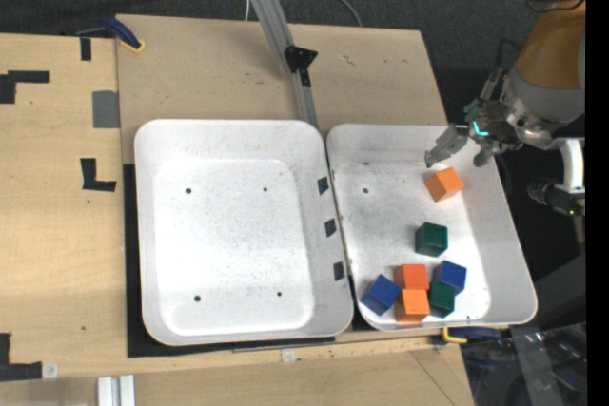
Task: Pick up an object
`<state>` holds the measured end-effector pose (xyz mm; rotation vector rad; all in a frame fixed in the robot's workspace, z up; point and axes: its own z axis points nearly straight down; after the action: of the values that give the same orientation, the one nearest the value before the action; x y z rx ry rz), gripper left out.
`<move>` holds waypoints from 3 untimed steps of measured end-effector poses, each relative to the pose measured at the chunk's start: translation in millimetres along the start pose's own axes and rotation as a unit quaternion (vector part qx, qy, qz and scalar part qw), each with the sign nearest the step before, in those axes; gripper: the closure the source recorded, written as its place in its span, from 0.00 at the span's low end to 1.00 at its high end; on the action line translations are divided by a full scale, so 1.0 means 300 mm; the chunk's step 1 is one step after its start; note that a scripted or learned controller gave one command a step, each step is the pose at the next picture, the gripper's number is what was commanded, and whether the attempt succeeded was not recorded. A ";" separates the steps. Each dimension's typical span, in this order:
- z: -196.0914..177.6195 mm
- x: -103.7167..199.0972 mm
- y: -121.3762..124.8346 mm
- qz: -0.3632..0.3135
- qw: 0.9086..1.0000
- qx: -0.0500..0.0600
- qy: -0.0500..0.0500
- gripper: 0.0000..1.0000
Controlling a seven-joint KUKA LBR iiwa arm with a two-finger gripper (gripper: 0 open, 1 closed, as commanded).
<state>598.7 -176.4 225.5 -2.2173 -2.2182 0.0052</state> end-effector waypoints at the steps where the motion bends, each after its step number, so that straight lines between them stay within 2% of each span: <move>1: -0.010 0.000 0.003 -0.001 1.000 -0.003 -0.001 0.00; 2: 0.204 0.009 0.012 -0.001 1.000 0.000 0.000 0.00; 3: 0.344 -0.010 0.017 0.000 1.000 -0.008 -0.003 0.00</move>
<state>603.1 -179.4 122.3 -2.2269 -2.2297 -0.0054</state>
